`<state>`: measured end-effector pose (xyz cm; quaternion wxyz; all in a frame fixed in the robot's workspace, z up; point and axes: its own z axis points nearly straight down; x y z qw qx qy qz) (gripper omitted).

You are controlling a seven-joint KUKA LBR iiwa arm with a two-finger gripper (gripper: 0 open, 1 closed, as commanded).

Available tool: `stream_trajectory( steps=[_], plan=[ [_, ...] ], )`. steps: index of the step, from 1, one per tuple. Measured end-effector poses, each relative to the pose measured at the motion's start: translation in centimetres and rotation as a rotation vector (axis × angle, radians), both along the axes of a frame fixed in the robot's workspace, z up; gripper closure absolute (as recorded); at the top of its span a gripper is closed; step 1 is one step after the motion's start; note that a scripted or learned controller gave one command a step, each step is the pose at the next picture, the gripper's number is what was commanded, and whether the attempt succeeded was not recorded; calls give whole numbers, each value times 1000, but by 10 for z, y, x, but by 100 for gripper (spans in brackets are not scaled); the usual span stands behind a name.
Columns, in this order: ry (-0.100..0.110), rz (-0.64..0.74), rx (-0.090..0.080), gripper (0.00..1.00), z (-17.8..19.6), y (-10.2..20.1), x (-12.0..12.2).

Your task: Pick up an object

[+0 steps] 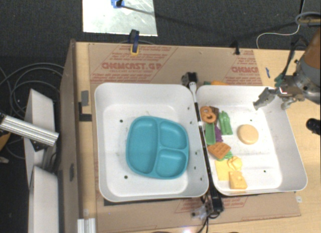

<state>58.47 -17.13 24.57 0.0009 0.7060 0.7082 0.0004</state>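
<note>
Toys (220,144) for the pick lie in a loose column in the second bin (293,169), the one w/o the blue plate (157,146), along the wall nearest that plate.

Big to small:

- Worktop (83,202): brown-edged, covered by a cardboard sheet (165,61) w/ red print, under and beyond the plate.
- Plate's bin (108,106): white, shallow, holds just the plate. The 2nd bin touches it edge to edge on the view-right side.
- Plate: teal-blue, 3 compartments, lying flat approx. mid-bin.
- Arm (311,71): grey, comes in from view-right, well away from the plate, above the 2nd bin's far corner.
- Silver sheet (119,6): on the dark floor, beyond the plate, past the worktop edge.
- Claw (273,98): over the far part of the 2nd bin, apart from the toys, well off from the plate. Can't tell if it's released or clenched; too blurred.

Toys, all view-right of the plate:
- round beige piece (248,134), furthest from the plate, on its own
- green piece (224,123), w/ a purple piece (210,134) just beside it on the plate side
- orange waffle (219,150), level w/ the plate's middle
- brown ring (208,115), at the column's far end
- yellow bits (229,166) & an orange-yellow block (237,180), at the near end, touching or nearly so

Blue clip (134,37): on the worktop's far edge, beyond the plate.
</note>
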Motion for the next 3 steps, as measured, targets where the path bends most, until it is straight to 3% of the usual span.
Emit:
stream_trajectory(
  steps=[1, 2, 3],
  plan=[
    [11, 5, 6, 0, -86, 73, -57],
    [-8, 5, 2, 0, -160, 73, 48],
    [-1, -3, -1, 0, -160, 87, 0]
  ],
)
